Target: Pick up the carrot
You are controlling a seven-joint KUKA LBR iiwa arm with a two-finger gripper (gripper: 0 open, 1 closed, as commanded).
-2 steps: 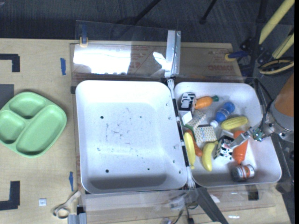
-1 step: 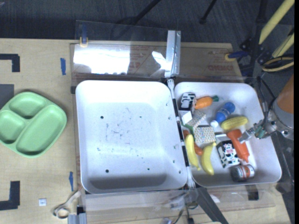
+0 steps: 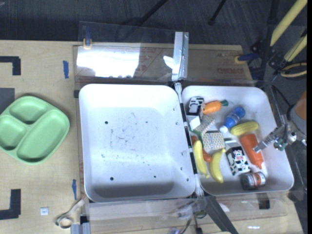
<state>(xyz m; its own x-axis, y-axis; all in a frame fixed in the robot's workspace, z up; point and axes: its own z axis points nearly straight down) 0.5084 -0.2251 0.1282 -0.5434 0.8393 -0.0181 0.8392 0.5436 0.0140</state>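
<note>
The right bin (image 3: 278, 177) serves as the reference landmark. The carrot (image 3: 214, 106) lies in the far left part of this bin, orange with a green tip pointing toward the bin's right side. Just left of the carrot sits a small black-and-white item (image 3: 195, 104). Right of the carrot lies a blue bottle (image 3: 233, 117), and nearer than that, a yellow banana (image 3: 244, 127). A large orange object (image 3: 250, 147) lies toward the bin's right side, its near end close to a black-and-white cow-patterned item (image 3: 237, 161) and a small can (image 3: 253, 180) by the near wall. Two more bananas (image 3: 206, 161) lie along the bin's left side, beside a speckled square sponge (image 3: 213, 141).

The gripper (image 3: 279, 141) hangs at the right rim of the bin, well apart from the carrot, with the large orange object between them. Nothing is seen between its fingers; whether they are spread or closed cannot be determined at this resolution.

The left bin (image 3: 92, 106) adjoins the right bin's left wall. A green divided plate (image 3: 33, 129) rests on the bench well left of both bins.
</note>
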